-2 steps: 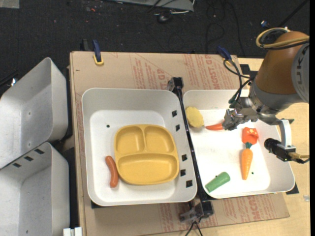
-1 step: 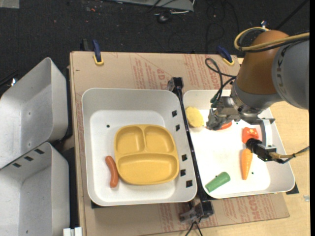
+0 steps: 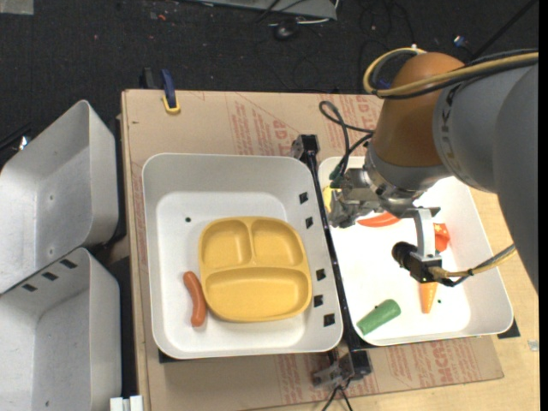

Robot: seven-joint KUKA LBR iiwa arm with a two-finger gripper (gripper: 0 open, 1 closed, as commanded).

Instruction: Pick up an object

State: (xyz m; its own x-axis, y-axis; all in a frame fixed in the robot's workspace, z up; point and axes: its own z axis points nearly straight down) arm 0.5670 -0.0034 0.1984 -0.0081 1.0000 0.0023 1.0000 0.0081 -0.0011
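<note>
Arm (image 3: pixel 488 118) comes in from 3 o'clock. Its orange band (image 3: pixel 411 135) sits over the 12 o'clock part of the right bin (image 3: pixel 377 272). Gripper (image 3: pixel 347 204) hangs at that bin's 10 o'clock corner, close to the wall next to the left bin (image 3: pixel 152 247). Spread or pressed together: can't tell, wrist hardware covers that spot from this angle.

Pickable stuff, right bin:
- Orange-red piece (image 3: pixel 378 221) is at approx 4 o'clock from the gripper, just beside it, lying flat on the bin floor and partly tucked under the wrist. Can't tell if anything touches it.
- Red piece (image 3: pixel 442 236) is at 3 o'clock from the orange-red one, apart from it and partly hidden, so shape unclear.
- Carrot (image 3: pixel 427 296) is in the bin's 4 o'clock area, narrow tip pointing to 6 o'clock.
- Green piece (image 3: pixel 378 315) is a short rod near the 6 o'clock wall, lying tilted at 8 o'clock from the carrot, near it but not touching.

Left bin:
- Yellow tray (image 3: pixel 254 268) has 3 compartments, two small ones on the 12 o'clock side and one long one on the 6 o'clock side. It lies flat, approx centre of the bin.
- Sausage (image 3: pixel 196 298) is on the bin floor at the tray's 8 o'clock, running along the tray's edge. Touching or just beside: can't tell.

Both bins rest side by side on the brown-board bench (image 3: pixel 223 114).
</note>
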